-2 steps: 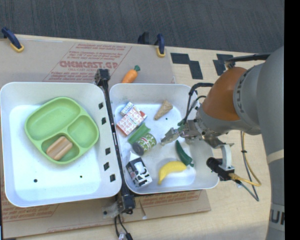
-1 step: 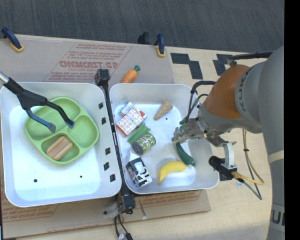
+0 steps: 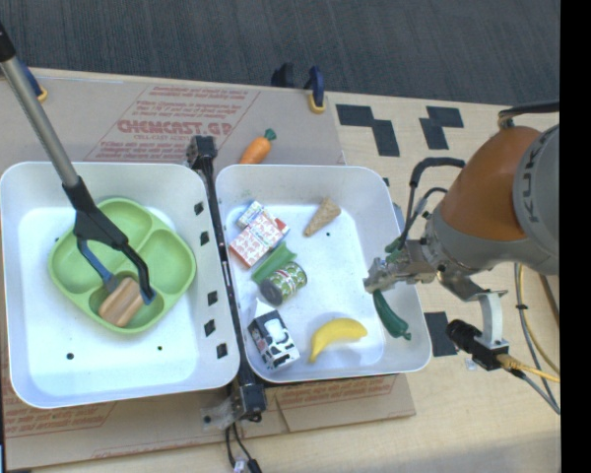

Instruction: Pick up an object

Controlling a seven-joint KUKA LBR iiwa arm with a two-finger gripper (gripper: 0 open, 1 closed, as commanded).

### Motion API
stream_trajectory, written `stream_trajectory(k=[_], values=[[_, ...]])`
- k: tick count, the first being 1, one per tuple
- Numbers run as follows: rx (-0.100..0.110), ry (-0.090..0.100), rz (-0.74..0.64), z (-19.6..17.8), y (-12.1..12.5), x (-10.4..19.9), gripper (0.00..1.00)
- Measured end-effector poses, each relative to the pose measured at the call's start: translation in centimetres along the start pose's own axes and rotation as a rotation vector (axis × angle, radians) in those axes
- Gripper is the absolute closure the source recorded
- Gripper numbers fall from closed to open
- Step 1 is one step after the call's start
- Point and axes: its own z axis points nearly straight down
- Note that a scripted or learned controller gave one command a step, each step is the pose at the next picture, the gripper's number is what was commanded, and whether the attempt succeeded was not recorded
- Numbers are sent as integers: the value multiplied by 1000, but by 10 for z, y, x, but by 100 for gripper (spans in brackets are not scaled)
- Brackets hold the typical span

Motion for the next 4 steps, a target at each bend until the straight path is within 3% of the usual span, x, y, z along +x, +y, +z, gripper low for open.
stream_trajectory(k=[1, 2, 3, 4], values=[[-2, 0, -2, -75, 55, 59, 100], [-1, 0, -1, -74, 55, 58, 0], [-6, -1, -2, -188, 65, 146, 0], [3, 0, -1, -45, 36, 158, 0]])
